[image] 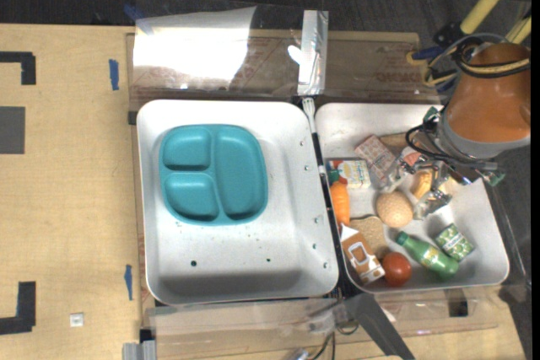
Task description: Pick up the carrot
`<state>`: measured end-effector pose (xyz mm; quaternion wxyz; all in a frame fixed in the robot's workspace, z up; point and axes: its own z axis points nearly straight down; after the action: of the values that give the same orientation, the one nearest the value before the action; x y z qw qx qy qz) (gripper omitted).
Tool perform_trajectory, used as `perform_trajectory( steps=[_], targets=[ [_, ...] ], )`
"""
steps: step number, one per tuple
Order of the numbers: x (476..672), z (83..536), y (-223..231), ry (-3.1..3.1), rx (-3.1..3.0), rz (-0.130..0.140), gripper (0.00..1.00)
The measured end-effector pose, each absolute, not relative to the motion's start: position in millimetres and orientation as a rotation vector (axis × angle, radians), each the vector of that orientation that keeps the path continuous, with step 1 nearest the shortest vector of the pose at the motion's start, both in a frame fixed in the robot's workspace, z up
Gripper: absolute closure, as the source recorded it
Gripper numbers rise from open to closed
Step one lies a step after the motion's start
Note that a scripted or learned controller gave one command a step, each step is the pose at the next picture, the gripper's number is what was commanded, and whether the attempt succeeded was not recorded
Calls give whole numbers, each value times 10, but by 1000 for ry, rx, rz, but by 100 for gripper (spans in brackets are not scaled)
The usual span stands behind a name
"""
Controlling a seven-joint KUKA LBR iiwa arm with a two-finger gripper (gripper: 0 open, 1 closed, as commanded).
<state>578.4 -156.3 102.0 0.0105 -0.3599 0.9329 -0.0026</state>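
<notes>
The carrot (339, 201) is orange with a green top and lies lengthwise along the left wall of the right bin (498, 265). My gripper (429, 183) hangs below the orange-banded wrist (494, 101) in the upper right part of that bin, over a clutter of small items. It sits well to the right of the carrot, with a tan round bun (394, 208) between them. Nothing of the carrot is near the gripper.
Beside the carrot lie a white box (356, 173), a bread slice (369, 229), a small carton (361, 260), a red tomato (396, 267), a green bottle (427, 255) and a green box (455, 241). The left bin (236, 265) holds a teal divided plate (214, 173).
</notes>
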Motion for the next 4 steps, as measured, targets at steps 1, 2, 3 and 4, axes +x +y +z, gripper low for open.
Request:
perform_trajectory(
  steps=[1, 2, 3, 4],
  targets=[
    [5555, 908, -1715, 2838, -1318, -8, 100],
    [5547, 893, -1715, 2840, -1320, -7, 0],
    [4911, 896, -1695, 2919, -1115, -7, 0],
    [5032, 894, -1699, 2910, -1157, 2, 0]
  ],
)
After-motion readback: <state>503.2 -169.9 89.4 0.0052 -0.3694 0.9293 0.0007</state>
